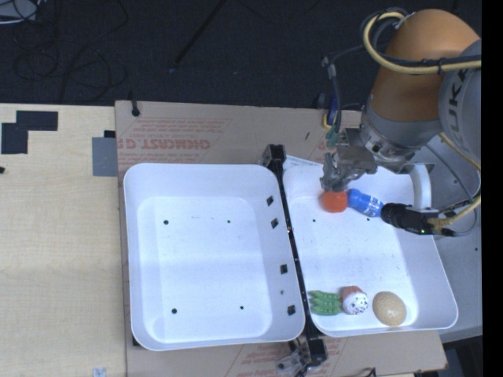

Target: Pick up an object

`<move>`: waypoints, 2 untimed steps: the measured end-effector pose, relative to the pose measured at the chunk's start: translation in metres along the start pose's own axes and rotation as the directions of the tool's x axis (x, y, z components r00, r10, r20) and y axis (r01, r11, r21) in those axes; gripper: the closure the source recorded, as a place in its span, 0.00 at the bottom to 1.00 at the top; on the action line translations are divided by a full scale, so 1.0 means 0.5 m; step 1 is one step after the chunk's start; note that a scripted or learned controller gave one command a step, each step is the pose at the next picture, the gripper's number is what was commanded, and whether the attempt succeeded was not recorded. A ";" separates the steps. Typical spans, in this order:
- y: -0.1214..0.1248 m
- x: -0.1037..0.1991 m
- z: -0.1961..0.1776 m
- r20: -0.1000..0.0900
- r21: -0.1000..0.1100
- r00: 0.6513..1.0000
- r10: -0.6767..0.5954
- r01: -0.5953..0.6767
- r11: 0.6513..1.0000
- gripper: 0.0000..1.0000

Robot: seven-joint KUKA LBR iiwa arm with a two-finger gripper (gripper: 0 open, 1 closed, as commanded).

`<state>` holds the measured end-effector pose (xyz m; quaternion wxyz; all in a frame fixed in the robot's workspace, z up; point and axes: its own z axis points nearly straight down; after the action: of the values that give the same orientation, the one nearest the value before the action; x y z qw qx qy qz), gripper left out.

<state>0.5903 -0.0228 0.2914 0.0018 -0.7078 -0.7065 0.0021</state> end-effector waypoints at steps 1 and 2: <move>-0.082 -0.151 -0.083 0.001 -0.004 1.000 0.003 -0.003 1.000 1.00; -0.080 -0.147 -0.079 0.000 -0.003 1.000 -0.001 0.001 1.000 0.00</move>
<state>0.5505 -0.0964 0.3314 0.0007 -0.7076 -0.7067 0.0010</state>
